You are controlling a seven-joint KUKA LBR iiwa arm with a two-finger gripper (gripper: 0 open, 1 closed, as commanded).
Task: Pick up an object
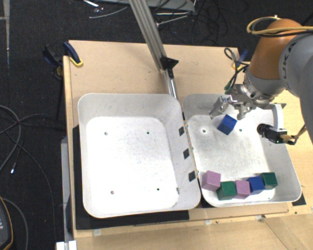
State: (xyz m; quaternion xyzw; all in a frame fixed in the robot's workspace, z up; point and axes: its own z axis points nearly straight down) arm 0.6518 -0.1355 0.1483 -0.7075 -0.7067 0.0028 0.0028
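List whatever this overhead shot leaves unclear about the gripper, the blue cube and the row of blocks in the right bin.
- Gripper: whether it grips the blue cube just below it; the contact point is too small to judge from the camera view.
- Blue cube: lifted or resting on the right bin floor; the slanted view cannot settle it.
- Row of blocks: touching or slightly apart, and their far faces are hidden.
- Arm: cut off by the frame's right edge.

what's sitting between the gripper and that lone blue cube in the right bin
Nothing visible. The gripper hangs right over the blue cube in the right bin, with no other object between them. The other cubes sit in a row along the bin's near edge, well away: purple cube, green cube.
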